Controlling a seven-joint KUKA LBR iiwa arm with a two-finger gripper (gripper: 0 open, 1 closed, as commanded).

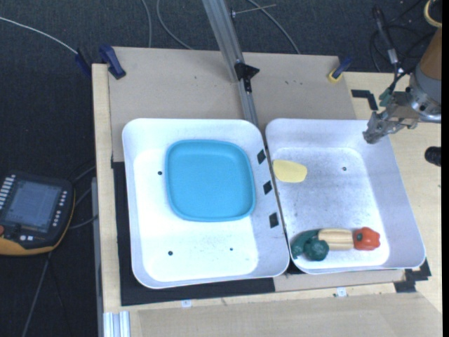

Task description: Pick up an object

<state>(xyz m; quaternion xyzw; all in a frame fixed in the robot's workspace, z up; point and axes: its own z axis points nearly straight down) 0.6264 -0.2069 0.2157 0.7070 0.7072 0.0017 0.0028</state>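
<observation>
Camera view: we look down at a slant on two white bins side by side on the desk (175, 83).
Tool (374, 130): it hangs over the far right rim of the right bin (393, 188), holding nothing that we can see; whether it is spread or pressed together we cannot tell at this size.
Why there: we judge the arm is poised at the bin's edge, not yet committed to any target.
Yellow piece (289, 171): it lies flat at the far left of the right bin, just beside the dividing wall and well apart from the rest; standing alone makes it the easiest pick, in our view.
Yellow piece axis: long axis runs left to right, the narrower end seeming to point right.
Near cluster: a green lump (311, 247), a tan roll (335, 239) and a red tomato-like piece (366, 239) sit in a row against the near wall, touching or almost so.
Tan roll axis: left to right, along that wall.
Why clustered: likely they settled into the low near side; crowding would hinder a grasp.
Left bin (140, 188): it holds a blue square plate (210, 180) lying flat, nearer the far side.
</observation>
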